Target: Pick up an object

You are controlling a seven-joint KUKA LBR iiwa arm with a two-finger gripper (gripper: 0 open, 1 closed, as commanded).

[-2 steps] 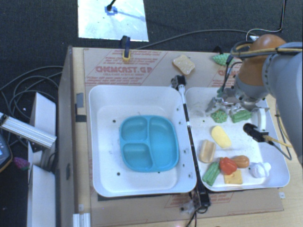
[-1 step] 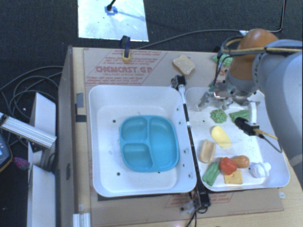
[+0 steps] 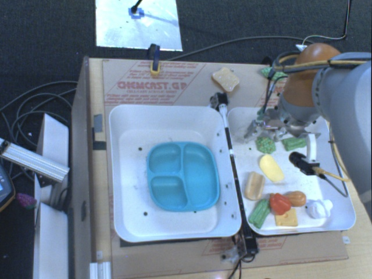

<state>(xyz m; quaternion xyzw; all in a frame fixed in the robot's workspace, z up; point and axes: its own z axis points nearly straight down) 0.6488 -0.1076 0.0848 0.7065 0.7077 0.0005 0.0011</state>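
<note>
Broadly, surface [image 3: 174,86]: brown board carrying two shallow white bins side by side.
Left bin [image 3: 131,214]: holds one blue divided tray [image 3: 182,176], lying flat near the middle, its compartments bare.
Right bin [image 3: 337,211]: crowded with small toy foods, so any pick comes from here.
Arm [image 3: 343,92]: grey with an orange band, reaching in over the bin's far end.
Claw [image 3: 268,127]: low over the far part of the right bin, just above the green knobbly piece [image 3: 265,145]; whether its fingers are spread or pressed together I cannot tell, and nothing shows between them.
Yellow piece [image 3: 271,168]: smooth, rounded, probably light hard plastic and likely slippery; best pinched across its narrow width.
Green pod [image 3: 259,213]: long and slim, near the front wall; grip across the middle.
Red piece [image 3: 279,203]: touching an orange slab [image 3: 285,218], so a grasp there risks dragging its neighbour.
White lump [image 3: 317,209]: small, near the right wall, awkward to reach.
</note>
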